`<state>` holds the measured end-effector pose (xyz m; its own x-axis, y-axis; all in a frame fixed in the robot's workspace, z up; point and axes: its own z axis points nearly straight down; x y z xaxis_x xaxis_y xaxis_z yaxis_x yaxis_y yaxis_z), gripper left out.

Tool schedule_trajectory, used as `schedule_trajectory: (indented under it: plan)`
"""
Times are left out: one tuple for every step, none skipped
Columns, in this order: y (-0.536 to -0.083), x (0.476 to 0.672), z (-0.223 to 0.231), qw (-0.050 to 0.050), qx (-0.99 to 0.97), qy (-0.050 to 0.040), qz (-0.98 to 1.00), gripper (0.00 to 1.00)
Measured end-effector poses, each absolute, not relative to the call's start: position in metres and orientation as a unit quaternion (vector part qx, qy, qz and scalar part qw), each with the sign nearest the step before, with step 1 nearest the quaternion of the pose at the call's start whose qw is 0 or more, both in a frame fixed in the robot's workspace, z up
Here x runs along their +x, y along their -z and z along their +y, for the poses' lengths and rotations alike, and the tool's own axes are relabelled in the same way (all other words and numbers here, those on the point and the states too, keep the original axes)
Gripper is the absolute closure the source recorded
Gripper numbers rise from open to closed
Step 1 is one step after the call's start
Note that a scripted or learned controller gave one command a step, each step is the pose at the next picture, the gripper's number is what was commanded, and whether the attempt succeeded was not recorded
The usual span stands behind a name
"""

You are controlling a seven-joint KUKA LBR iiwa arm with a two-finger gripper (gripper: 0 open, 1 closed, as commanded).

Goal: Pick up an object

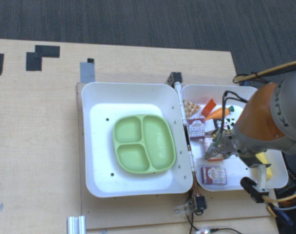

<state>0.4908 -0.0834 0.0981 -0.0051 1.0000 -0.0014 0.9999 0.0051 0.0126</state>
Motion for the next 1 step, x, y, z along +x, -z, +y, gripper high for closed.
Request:
schedule_trajectory:
  plan:
    - [-0.1849,0.5169,-0.0183,0.001,0.705,-0.0018,0.709,1.0]
